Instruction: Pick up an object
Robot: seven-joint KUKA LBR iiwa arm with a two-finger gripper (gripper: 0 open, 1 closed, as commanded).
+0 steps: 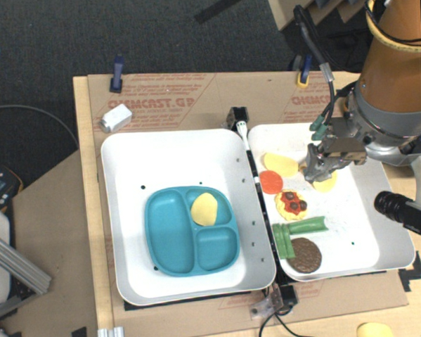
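Your gripper (317, 171) is low over the right bin (384, 250), near its upper middle, hanging from the grey wrist with the orange band above it. You can't tell from this angle whether it's released or clenched; the tip is a dark blur and nothing is visibly between it. Right at the tip you've got a yellow piece (324, 183) peeking out just below and right of the gripper, partly covered by it, contact unclear. Just left of the tip sits a flat yellow slice (281, 164), and touching that on its lower left, an orange-red disc (270, 181) hard against the bin's left wall. Below those, a small pizza-like toy (293, 205) with red and dark spots. Further down, a green stick-shaped piece (299, 227) lies roughly crosswise, meeting a darker green block (282, 242) at the left wall, with a brown round cookie-like disc (305, 255) just beside it near the bottom rim. In the left bin (121, 204) you have a teal divided tray (173, 233), with a yellow lemon-like object (205, 209) in its upper right compartment. Both bins sit on a cardboard sheet (192, 95); a small white block (116, 118) lies on it above the left bin.
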